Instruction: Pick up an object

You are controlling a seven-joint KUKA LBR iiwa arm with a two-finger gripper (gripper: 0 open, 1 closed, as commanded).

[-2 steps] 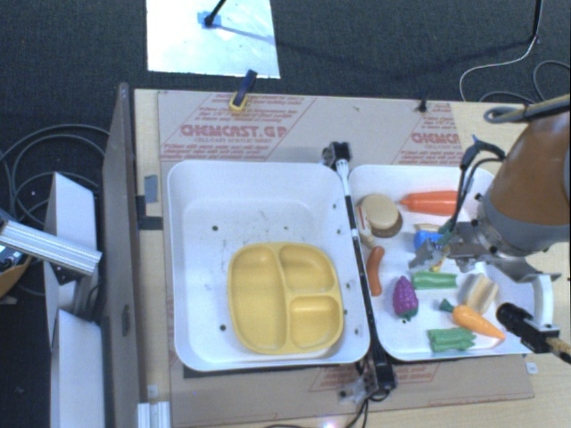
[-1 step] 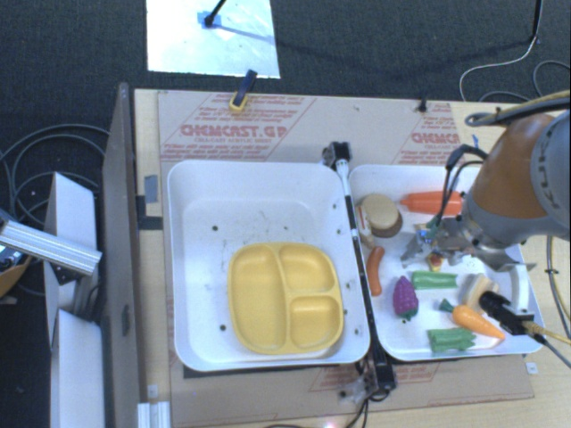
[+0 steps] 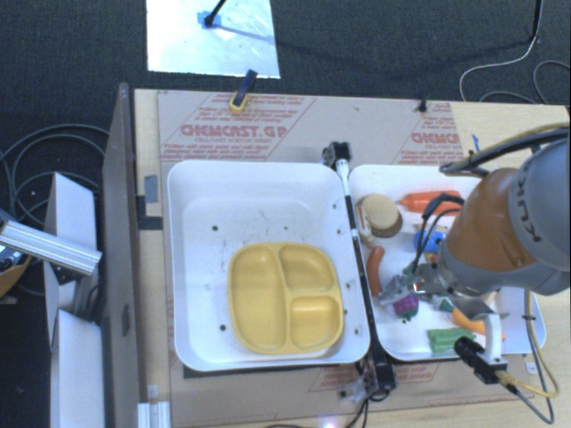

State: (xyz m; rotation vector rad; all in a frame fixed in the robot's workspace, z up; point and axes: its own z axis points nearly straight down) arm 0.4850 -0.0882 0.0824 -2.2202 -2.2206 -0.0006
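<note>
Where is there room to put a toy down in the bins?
Left bin: bare white floor above and left of the yellow tray. Right bin is crowded: arm, gripper, purple toy, green block, round tan piece.

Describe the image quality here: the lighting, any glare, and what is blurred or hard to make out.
Camera view: even, soft light with faint shadows; the left bin looks bright, almost washed out; the silvery sheet on the dark floor catches glare; the small items in the right bin are blurry, and the pincer blends into them.
</note>
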